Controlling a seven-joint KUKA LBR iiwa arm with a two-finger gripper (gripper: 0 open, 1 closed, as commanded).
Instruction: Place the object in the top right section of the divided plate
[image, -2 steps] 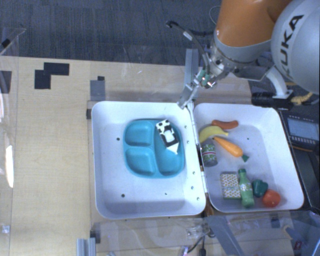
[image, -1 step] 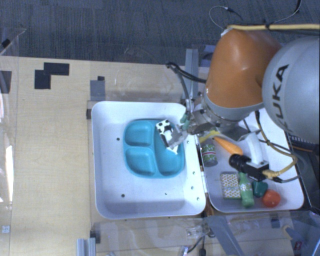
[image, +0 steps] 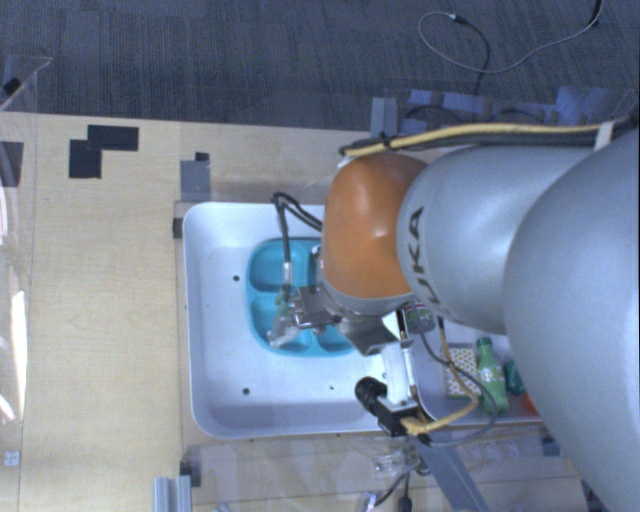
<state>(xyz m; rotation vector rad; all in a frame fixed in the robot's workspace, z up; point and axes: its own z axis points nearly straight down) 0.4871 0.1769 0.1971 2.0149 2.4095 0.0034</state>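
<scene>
Claw stands low over the blue divided plate in the left white bin. Bare bin floor lies open to the claw's left and below it. The bin's raised rim bounds that room. The grey arm blocks everything right of the claw, overhanging the second bin.

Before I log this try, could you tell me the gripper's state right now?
Gripper: over the blue divided plate; open, shut or holding cannot be told.
</scene>
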